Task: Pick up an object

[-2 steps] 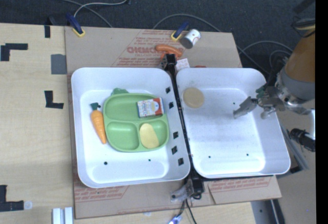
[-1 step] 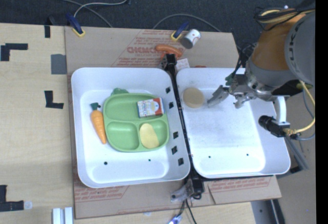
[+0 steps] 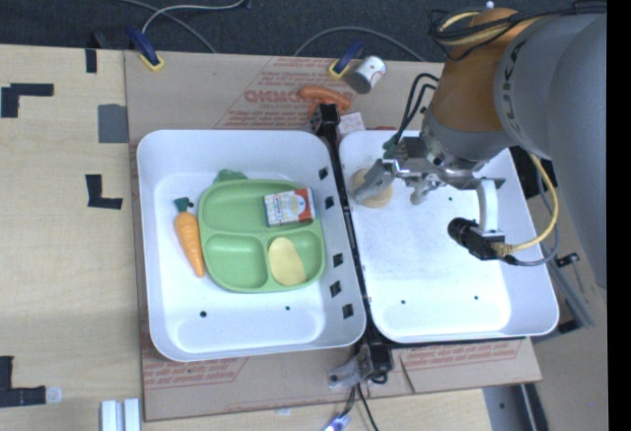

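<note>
My gripper (image 3: 395, 187) hangs over the upper left part of the right bin (image 3: 444, 311) and is open, its two fingers apart. A small tan round object (image 3: 380, 196) lies on the bin floor right under the left finger (image 3: 371, 183), which partly hides it. I cannot tell if the finger touches it. In the left bin (image 3: 237, 330) a green divided tray (image 3: 237, 256) carries a small printed box (image 3: 286, 207) and a yellow oval piece (image 3: 288, 262). A toy carrot (image 3: 189, 240) lies just left of the tray.
The black divider (image 3: 345, 222) between the bins runs just left of the gripper. A black connector and yellow cable (image 3: 483, 240) hang from the arm over the right bin. Behind the bins lie an orange sausage-shaped item (image 3: 325, 95) and a grey cylinder (image 3: 367, 74).
</note>
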Action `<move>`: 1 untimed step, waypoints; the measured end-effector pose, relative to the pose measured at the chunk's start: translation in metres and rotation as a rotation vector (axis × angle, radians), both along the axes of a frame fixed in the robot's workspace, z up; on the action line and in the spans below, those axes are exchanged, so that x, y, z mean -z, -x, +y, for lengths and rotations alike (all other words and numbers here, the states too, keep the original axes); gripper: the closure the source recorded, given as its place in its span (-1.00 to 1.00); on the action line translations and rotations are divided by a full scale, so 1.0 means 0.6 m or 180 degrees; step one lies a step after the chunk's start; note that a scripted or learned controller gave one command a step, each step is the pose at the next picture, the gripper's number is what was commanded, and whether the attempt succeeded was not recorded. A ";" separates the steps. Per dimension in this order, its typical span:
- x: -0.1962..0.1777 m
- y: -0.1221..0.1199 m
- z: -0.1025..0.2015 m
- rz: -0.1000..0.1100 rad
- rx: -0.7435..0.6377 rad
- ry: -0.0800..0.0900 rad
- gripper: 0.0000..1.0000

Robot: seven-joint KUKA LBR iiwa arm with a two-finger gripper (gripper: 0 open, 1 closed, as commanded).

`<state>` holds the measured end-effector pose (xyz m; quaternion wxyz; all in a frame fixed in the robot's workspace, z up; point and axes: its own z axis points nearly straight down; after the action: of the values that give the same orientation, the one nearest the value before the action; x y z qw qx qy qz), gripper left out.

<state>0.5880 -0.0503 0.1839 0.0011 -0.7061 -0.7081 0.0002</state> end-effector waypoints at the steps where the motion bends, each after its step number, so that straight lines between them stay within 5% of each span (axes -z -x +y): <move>1: 0.000 0.000 -0.001 0.0000 0.0001 0.0001 -1.00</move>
<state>0.5879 -0.0507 0.1838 0.0009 -0.7063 -0.7079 0.0004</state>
